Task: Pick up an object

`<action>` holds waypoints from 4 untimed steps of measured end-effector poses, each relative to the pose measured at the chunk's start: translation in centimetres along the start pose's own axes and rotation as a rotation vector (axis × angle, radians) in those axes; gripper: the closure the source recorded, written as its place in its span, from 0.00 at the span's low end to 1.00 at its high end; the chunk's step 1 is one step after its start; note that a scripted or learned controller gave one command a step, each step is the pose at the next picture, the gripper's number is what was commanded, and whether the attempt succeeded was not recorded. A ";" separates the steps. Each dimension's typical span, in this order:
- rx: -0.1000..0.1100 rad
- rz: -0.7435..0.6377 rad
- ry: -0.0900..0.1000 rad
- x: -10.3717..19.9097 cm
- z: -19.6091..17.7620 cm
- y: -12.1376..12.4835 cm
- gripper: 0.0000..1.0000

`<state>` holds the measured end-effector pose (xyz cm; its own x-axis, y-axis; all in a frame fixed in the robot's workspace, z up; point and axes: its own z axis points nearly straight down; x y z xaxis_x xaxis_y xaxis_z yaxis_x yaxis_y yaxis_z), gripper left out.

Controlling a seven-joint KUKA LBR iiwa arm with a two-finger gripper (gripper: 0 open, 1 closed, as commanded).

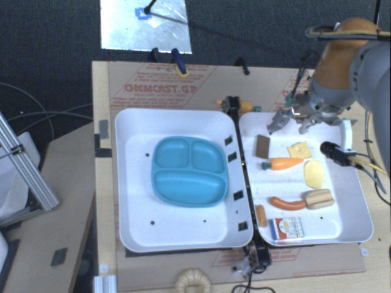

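The grey arm with its orange band reaches in from the right and its two-finger hand point(292, 122) hangs over the far edge of the right shallow white bin point(354, 224); the two dark fingers look spread apart, one toward the left, one toward the right, with nothing between them; so nothing is picked up yet, by my reading. The candidates all lie in that right bin: a small brown rectangular block point(263, 146) just below the hand; an orange plastic carrot point(285, 163) beside it; a pale yellow wedge of toy cheese point(299, 149) near the carrot's tip; a pale yellow oval piece point(314, 174); a tan bread-roll shape point(317, 198) touching a red-orange toy sausage point(287, 203); a small red-and-white printed carton point(287, 228) at the near edge; and a little tan stick point(261, 215) by the divider. The left shallow white bin point(131, 224) carries a blue three-compartment plastic plate point(189, 171), well apart from the hand. Both bins sit on the cardboard-covered tabletop point(165, 87). As for progress: I judge this the approach stage; the hand is open and above the bin, closest to the brown block; choosing, descending, closing and lifting all remain to be done; which object the program aims at, I cannot tell.
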<state>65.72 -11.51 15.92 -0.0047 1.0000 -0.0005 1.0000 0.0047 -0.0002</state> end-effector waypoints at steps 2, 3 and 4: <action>-0.002 -0.002 0.000 0.5 7.4 0.5 0.00; -0.006 -0.003 0.000 0.6 6.3 0.6 1.00; -0.008 0.000 0.000 0.3 -0.1 1.3 1.00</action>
<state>67.06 -11.21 16.01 -0.0045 1.0000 -0.0008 1.0000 0.0045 0.0080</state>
